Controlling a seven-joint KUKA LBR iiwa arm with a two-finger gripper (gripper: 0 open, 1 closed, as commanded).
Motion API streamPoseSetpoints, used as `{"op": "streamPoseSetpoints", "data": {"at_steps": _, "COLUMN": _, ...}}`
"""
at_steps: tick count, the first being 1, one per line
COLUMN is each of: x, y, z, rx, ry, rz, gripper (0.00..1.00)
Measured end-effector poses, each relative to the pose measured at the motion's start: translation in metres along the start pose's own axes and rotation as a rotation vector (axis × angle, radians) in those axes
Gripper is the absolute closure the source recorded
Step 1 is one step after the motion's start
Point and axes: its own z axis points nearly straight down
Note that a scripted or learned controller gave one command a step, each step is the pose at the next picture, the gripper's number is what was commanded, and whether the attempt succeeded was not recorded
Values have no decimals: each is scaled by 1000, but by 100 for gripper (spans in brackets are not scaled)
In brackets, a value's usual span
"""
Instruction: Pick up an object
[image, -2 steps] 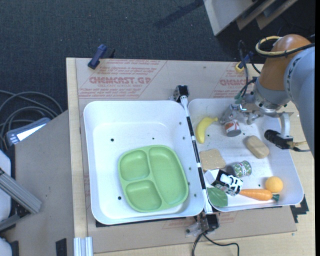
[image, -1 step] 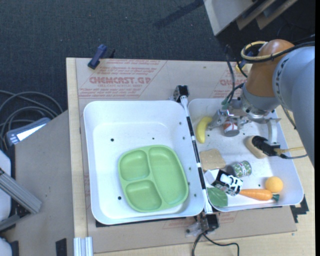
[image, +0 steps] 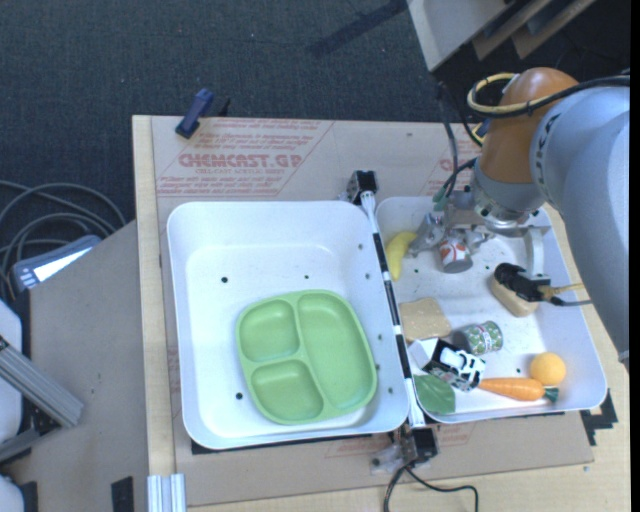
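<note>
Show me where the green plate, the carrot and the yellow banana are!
green plate (image: 345, 345), camera view, on its large right compartment.
carrot (image: 510, 388), camera view, middle of its orange body.
banana (image: 399, 249), camera view, middle of its yellow side.

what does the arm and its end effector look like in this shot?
The arm is a thick, rounded, light grey link with a glossy orange band above the wrist. Below that sits a grey metal flange, then the gripper, a small silver and dark mechanism. A yellow cable loop and thin dark wires run beside the orange section. No readable markings.
</note>
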Motion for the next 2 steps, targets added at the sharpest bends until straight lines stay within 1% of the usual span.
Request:
{"op": "streamPoseSetpoints", "data": {"at_steps": 1, "x": 3, "y": 3, "z": -10, "rx": -19, "ry": 3, "rz": 3, "gripper": 100}}
{"op": "streamPoseSetpoints", "data": {"at_steps": 2, "x": 35, "y": -114, "z": -98, "rx": -25, "ry": 7, "rz": 1, "gripper": 100}}
